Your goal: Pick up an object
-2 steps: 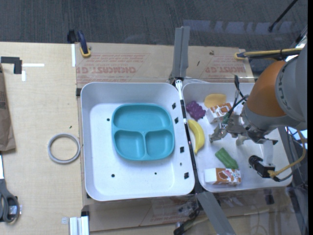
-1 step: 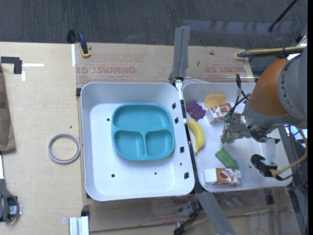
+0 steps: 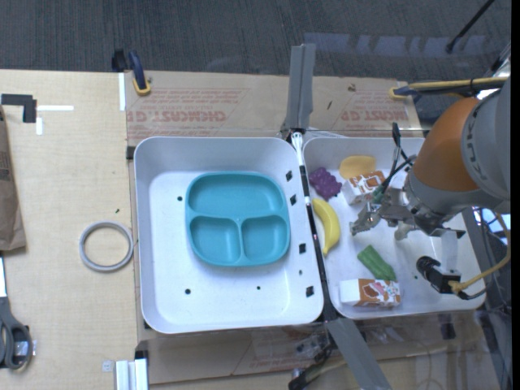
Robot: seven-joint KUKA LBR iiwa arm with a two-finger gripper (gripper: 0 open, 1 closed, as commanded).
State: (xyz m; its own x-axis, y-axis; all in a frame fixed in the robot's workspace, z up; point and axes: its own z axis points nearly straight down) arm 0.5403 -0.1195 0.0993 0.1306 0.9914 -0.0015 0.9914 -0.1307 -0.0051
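Grey arm's gripper [image 3: 375, 218] hovers in right white bin [image 3: 455, 299], fingers apparently spread and empty, above green oblong block [image 3: 376, 263] beside yellow banana [image 3: 327, 224]; approach step, next move likely descent and closing.

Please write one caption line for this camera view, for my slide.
KUKA arm's gripper hovers in the right bin above a green object; a teal divided plate lies in the left bin.

Tape ring [image 3: 106, 245], scissors [image 3: 14, 340] on bench [image 3: 65, 177]
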